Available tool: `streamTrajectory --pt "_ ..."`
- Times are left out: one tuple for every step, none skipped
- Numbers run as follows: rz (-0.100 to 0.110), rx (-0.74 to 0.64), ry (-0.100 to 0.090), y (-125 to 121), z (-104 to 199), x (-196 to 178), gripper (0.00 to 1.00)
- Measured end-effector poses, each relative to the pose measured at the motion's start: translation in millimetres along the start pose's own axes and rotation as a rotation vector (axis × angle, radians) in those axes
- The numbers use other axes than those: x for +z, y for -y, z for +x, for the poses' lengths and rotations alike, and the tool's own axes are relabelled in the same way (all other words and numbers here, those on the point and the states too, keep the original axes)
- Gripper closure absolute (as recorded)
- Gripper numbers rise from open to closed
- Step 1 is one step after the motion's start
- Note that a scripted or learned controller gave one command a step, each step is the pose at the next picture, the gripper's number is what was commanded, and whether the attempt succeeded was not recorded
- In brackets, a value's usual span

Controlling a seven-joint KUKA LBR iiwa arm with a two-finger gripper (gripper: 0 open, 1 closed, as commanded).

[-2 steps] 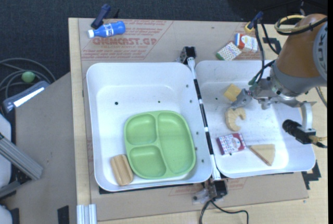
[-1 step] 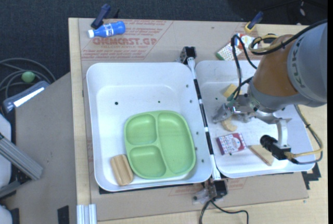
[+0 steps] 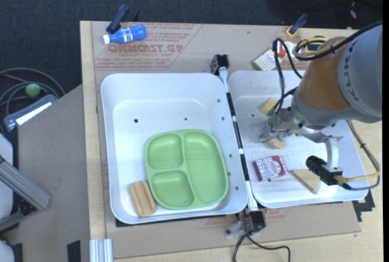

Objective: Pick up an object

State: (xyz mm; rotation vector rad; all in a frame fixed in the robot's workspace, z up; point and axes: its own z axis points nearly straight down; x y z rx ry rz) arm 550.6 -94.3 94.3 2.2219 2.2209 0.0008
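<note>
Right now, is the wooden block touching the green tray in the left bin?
Touching, or very nearly: the camera view shows the wooden block lying right against the green tray's lower left edge with no white gap between them.

The arm is grey with a wide orange band; black cables run along it toward the metal claw.

Tray in left bin; box in right bin

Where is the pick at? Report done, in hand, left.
Done: the gripper is down in the right bin, beside a small tan block. In hand: nothing visibly gripped. Left: grasp and lift; the red packet and wooden wedge lie untouched.
</note>
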Motion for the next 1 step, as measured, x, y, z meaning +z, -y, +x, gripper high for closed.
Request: streamTrajectory --pt "-0.001 -0.002 0.0 26.6 64.3 -109.6 1.0"
